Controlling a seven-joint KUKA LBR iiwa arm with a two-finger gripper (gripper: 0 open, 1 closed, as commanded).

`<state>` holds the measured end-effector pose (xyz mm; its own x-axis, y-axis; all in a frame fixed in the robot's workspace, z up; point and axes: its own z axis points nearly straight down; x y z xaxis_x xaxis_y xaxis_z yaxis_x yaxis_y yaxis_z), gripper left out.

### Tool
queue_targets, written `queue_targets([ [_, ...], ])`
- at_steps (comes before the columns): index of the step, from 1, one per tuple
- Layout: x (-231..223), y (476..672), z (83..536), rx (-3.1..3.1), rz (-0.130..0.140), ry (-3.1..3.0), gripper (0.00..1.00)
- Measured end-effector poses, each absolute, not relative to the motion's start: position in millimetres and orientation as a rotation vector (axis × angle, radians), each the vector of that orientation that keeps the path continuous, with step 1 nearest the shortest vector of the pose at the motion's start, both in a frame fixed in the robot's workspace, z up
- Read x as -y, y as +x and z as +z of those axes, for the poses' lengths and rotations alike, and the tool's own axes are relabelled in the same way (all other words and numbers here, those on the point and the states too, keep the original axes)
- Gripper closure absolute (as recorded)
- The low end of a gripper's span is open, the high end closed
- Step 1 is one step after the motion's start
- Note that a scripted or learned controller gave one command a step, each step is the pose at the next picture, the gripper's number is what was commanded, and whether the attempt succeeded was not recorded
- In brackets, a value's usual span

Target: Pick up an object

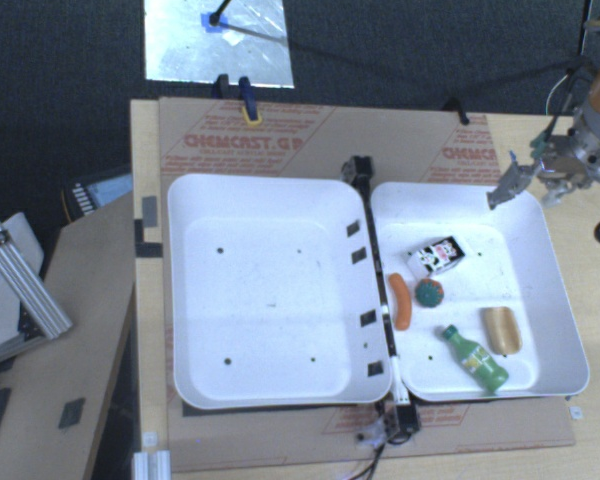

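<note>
Grey metal, my end effector (525, 180) hangs above the far right corner of the right bin (560, 298); its fingers look spread and hold nothing. Below in that bin lie a small black-and-white carton (436, 256), a green ball (429, 292), an orange carrot (401, 301), a bread roll (501, 329) and a green bottle (474, 357).

Bins (270, 193): white plastic, smooth, with a soft sheen.
Counter (310, 133): pale board under a protective film printed in red, matt.
Foil sheet (218, 28): silvery, crinkled, reflective.
Bottle (475, 358): green plastic, glossy.
Carrot-like piece (401, 301): orange, smooth, plastic-looking.
Bread-like piece (501, 329): tan, matt.
Small carton (436, 256): printed black and white, paper-like.
Gripper (525, 178): grey metal, dull finish.
Floor (50, 88): dark, rough carpet texture.
</note>
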<state>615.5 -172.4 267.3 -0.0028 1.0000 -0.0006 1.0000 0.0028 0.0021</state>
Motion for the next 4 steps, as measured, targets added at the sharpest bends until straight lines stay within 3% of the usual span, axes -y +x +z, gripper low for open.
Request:
queue_targets([
  [1, 195.1, 622.4, 463.3, -2.218, 0.008, 2.207, 0.0],
  [2, 194.1, 622.9, 470.2, -2.227, 0.004, 2.204, 1.0],
  [3, 134.4, 494.6, 434.4, -2.231, 0.001, 2.217, 1.0],
  [4, 79.2, 486.9, 516.3, -2.225, 0.013, 2.205, 1.0],
])
